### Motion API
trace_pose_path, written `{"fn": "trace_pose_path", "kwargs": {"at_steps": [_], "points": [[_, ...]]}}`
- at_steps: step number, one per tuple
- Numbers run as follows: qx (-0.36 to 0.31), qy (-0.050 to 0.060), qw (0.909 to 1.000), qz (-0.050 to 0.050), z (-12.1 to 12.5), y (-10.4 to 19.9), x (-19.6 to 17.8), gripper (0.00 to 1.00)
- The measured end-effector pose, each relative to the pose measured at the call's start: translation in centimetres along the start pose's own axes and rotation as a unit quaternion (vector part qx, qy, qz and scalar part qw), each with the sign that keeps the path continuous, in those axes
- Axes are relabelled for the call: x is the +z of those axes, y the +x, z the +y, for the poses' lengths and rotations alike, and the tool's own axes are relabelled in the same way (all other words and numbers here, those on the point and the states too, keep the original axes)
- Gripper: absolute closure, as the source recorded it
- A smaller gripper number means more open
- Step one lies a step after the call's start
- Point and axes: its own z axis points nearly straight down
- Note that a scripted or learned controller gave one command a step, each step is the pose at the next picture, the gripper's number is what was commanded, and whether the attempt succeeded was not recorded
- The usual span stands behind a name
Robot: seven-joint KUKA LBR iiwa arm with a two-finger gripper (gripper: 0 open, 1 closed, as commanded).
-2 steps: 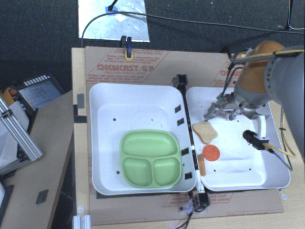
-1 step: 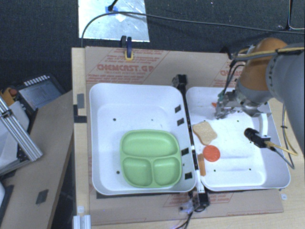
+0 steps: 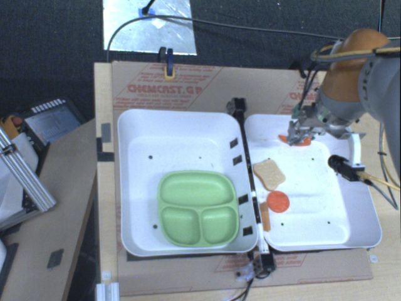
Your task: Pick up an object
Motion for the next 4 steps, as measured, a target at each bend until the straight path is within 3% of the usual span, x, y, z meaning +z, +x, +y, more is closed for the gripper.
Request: {"fn": "trace_pose_path", "kwargs": {"at_steps": [1, 2, 4], "points": [[0.0, -0.001, 1.0, 0.0, -0.4, 0.3, -6.2, 1.0], [0.0, 0.002, 1.0, 0.0, -0.3, 0.2, -7.7, 1.0], [-0.002, 0.003, 1.0, 0.002, -3.6, 10.1, -9.4, 1.0]]}}
